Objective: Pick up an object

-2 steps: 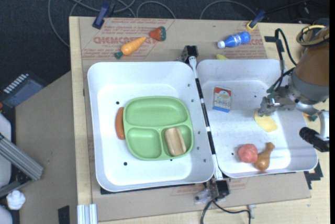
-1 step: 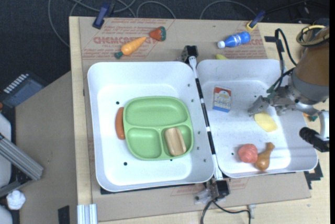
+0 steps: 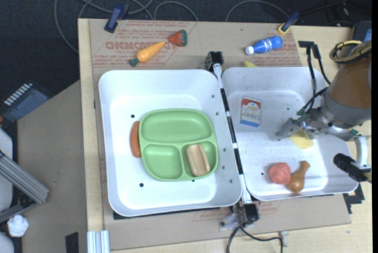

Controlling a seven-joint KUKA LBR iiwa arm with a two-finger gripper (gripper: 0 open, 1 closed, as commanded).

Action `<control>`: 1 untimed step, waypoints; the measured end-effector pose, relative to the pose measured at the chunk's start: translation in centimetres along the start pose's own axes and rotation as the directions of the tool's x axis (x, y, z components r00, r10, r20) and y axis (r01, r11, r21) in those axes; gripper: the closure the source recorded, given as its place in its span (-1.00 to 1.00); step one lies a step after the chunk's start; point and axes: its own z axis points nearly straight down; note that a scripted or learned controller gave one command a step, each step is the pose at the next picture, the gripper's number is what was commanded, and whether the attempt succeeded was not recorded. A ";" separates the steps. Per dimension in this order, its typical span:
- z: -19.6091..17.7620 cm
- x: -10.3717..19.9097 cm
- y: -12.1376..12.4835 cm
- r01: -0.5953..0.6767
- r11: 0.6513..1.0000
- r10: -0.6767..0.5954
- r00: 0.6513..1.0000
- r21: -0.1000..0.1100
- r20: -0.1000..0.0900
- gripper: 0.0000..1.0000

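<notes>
Whether the jaws were apart or together could not be told; they hung low in the right bin (image 3: 283,83), their dark tips reaching left at about mid-depth of it, just beside a flat yellow piece (image 3: 303,140) that lay on the bin floor under the wrist. The grey arm (image 3: 348,95) with its orange band came in over the bin's right rim. Nothing could be seen held. Near the front of that bin lay a pink-red lump (image 3: 280,172) and, touching or almost touching it on the right, a brown drumstick-shaped toy (image 3: 298,177). A small white carton (image 3: 251,112) with a red and blue label lay toward the bin's left side. The left bin (image 3: 118,127) held a green divided plate (image 3: 171,130) with a tan bread-like piece (image 3: 198,159) in its lower right compartment, and an orange sausage-shaped toy (image 3: 136,139) lay against the plate's left edge. Behind the bins, on the surface (image 3: 94,57), were a toy carrot (image 3: 149,52) and a blue and white bottle (image 3: 265,45).
</notes>
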 end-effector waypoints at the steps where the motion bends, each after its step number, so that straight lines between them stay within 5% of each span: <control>1: 0.5 -3.0 -2.3 0.003 1.000 -0.003 1.000 0.000 -0.004 -1.00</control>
